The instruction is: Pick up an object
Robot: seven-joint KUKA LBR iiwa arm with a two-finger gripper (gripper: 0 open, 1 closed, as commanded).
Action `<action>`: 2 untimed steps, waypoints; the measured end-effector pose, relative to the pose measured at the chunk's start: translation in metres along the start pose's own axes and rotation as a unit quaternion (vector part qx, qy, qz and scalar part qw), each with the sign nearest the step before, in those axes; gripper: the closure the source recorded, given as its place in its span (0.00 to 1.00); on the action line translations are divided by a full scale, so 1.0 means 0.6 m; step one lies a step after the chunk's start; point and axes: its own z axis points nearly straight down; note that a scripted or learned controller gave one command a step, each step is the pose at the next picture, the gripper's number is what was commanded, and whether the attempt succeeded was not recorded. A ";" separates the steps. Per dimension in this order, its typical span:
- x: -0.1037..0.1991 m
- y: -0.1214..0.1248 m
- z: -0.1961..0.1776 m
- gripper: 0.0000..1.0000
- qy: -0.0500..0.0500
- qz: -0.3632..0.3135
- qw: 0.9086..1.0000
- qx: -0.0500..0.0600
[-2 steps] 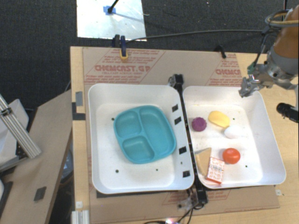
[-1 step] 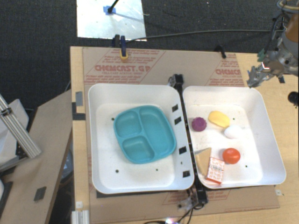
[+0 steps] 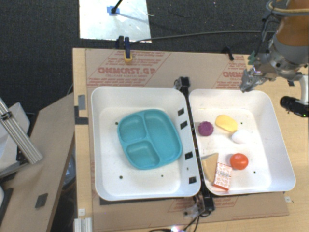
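Note:
The right bin (image 3: 270, 129) holds a purple ball (image 3: 205, 128), a yellow lemon-like piece (image 3: 226, 123), a white egg shape (image 3: 239, 137), a red tomato (image 3: 239, 161), a tan wedge (image 3: 209, 166) and a small red-and-white carton (image 3: 222, 176). My gripper (image 3: 248, 82) hangs at the far edge of this bin, near its back right corner, well apart from all of these objects. Nothing shows between its fingers.
A teal divided tray (image 3: 149, 138) lies in the left bin (image 3: 108, 129). A black clip strip (image 3: 187, 129) runs between the bins. The grey arm with its orange band (image 3: 289, 28) enters from the upper right. A cable (image 3: 193, 34) crosses the bench behind.

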 end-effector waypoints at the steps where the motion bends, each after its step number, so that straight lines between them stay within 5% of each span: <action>1: 0.102 -0.019 0.026 1.00 0.000 -0.001 1.000 0.001; 2: 0.186 -0.015 0.043 1.00 0.000 0.000 1.000 0.000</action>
